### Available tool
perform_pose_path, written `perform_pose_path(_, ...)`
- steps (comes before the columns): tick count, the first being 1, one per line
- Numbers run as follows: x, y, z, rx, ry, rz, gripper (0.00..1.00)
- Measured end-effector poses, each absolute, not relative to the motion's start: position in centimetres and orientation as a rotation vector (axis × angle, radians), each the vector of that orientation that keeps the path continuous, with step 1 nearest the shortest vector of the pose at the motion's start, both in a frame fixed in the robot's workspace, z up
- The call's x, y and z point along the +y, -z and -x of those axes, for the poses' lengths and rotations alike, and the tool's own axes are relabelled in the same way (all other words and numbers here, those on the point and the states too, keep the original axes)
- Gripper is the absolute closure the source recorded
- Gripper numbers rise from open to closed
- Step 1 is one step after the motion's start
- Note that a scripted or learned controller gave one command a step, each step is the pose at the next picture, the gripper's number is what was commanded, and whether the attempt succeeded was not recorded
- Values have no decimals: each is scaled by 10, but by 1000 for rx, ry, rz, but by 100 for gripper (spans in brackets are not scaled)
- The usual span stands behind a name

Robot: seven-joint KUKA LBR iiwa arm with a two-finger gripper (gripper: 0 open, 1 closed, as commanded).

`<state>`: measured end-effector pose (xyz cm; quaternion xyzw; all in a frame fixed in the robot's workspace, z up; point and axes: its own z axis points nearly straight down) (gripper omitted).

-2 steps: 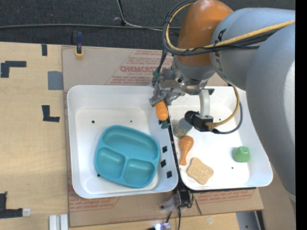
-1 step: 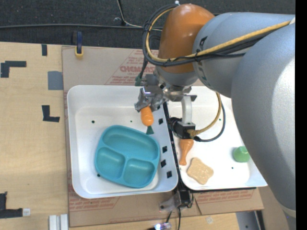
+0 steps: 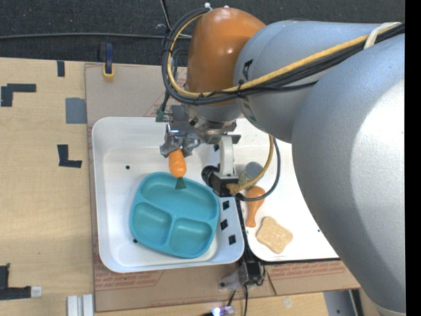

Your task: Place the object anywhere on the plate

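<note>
The pincer (image 3: 176, 149) hangs over the far edge of the blue plate (image 3: 174, 216) in the left bin (image 3: 105, 176). A small orange carrot (image 3: 177, 164) with a green top hangs just below it, upright, green end down and close to the plate's rim. The pincer appears closed on the carrot's upper end, though the contact is partly hidden by the wrist.

Handling: the carrot looks like a light, stiff toy with a smooth, tapered body, so it may slip out of a loose grip. The thicker orange part gives the best hold; the green tip is too thin.

The plate has three compartments with raised dividers, and a round object may roll when released. Any compartment serves.

Surroundings: the right bin (image 3: 309, 242) holds a tan slice of bread (image 3: 273, 234) and an orange drumstick-shaped item (image 3: 252, 209), both well apart from the plate. Nothing lies between carrot and plate. The worktop (image 3: 39, 209) carries black tape marks.
</note>
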<state>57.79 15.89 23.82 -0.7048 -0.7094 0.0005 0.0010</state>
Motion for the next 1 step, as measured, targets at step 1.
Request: perform_pose_path(1,205,-232,-578,-2228,-2,2212,100)
